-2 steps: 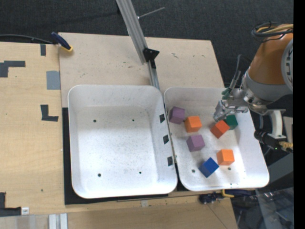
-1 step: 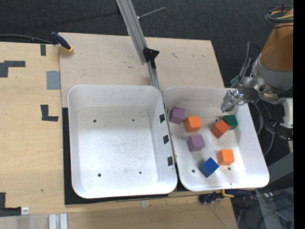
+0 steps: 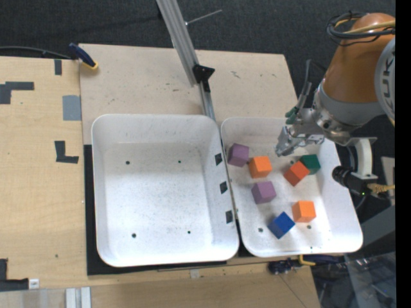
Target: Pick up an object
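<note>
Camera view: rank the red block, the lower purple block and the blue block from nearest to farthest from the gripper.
Measured from the gripper, in the right bin:
1. Red block, just below the gripper, slightly right.
2. Lower purple block, below and left, mid-bin.
3. Blue block, farthest, toward the bin's near edge.

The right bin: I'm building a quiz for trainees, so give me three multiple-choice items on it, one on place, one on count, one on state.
1. Where are the blocks?
A left bin
B right bin
C bench

2. How many purple blocks?
A one
B two
C four

3. The pincer is
A above the right bin, nothing seen in it
B in the left bin
C carrying the blue block

Key: B, all lie in the right bin; B, purple blocks and; A, pincer hangs there and the blue block lies on the floor.
</note>
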`<action>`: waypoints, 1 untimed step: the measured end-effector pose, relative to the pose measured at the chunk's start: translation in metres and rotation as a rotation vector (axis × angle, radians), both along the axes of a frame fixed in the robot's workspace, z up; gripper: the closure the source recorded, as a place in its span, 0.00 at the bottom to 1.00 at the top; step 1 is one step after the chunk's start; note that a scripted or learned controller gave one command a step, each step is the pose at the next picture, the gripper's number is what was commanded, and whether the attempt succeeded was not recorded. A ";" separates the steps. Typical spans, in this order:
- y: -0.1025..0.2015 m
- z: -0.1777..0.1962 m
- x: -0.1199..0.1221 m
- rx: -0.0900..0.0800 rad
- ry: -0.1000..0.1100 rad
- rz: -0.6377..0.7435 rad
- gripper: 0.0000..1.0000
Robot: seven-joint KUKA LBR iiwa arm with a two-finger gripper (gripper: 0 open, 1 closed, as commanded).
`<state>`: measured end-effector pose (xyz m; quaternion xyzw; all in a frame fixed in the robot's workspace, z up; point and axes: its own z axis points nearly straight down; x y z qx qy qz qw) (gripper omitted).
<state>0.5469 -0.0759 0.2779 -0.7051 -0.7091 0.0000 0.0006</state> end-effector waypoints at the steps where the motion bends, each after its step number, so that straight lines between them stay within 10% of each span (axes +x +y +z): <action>1: 0.055 -0.022 0.000 0.001 0.003 0.001 1.00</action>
